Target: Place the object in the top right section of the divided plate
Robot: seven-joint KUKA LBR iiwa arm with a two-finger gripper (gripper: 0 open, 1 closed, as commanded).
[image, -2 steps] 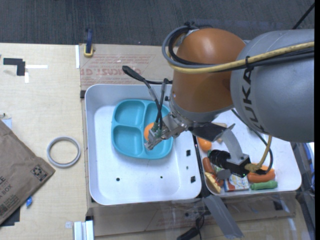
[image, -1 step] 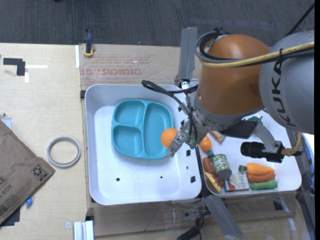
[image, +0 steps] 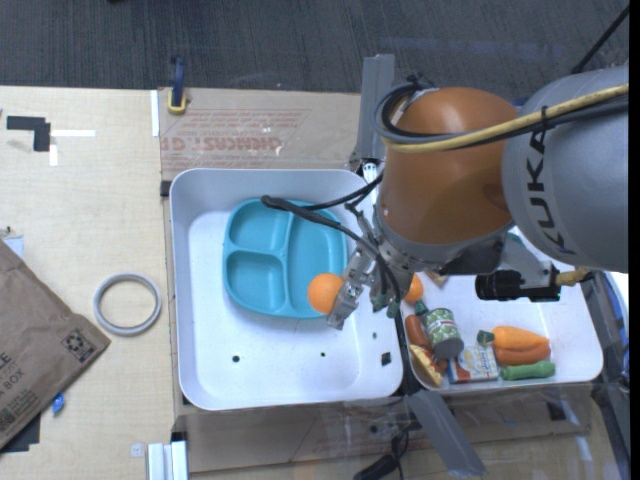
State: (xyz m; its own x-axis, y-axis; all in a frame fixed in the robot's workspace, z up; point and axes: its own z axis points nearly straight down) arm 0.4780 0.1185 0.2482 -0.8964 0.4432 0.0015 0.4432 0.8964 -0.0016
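Light-blue divided plastic plate [image: 268, 263]: set in left white bin [image: 200, 298]. Round orange ball [image: 325, 292]: lodged at plate's lower-right rim, touching two-finger gripper [image: 345, 303]; grasp and finger spread cannot be told. Placement in top right section judged outstanding.

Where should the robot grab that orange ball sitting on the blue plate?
Probably across its widest middle, coming straight down from above. The orange ball is round, so only its middle gives two opposite faces. It sits at the lower right edge of the blue divided plate, with the gripper crowding its right side, leaving the top free.
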